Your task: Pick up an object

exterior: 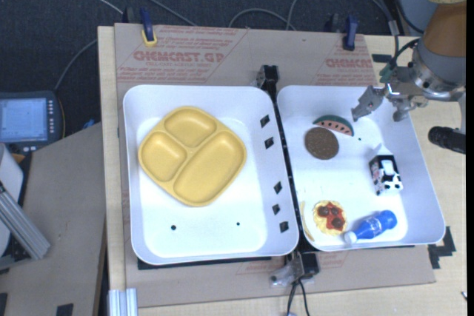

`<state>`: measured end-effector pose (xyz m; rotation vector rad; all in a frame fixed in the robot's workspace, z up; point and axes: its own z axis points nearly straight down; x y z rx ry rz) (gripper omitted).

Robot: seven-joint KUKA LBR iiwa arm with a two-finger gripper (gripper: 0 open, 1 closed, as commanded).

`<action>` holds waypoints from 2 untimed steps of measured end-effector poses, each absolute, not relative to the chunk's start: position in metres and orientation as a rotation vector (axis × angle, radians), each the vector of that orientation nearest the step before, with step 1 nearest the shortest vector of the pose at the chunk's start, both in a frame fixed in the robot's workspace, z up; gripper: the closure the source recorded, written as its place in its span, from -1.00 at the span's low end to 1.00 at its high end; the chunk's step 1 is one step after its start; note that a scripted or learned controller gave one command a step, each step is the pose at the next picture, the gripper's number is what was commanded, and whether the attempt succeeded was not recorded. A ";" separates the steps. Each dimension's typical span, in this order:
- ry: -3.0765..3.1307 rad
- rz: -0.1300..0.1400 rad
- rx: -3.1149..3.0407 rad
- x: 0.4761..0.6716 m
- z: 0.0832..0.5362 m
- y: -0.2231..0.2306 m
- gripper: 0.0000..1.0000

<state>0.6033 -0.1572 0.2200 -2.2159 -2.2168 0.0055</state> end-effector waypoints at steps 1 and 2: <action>-2.218 0.005 -2.216 0.606 0.177 -0.154 -1.00; -2.216 0.006 -2.217 0.606 0.116 -0.160 -1.00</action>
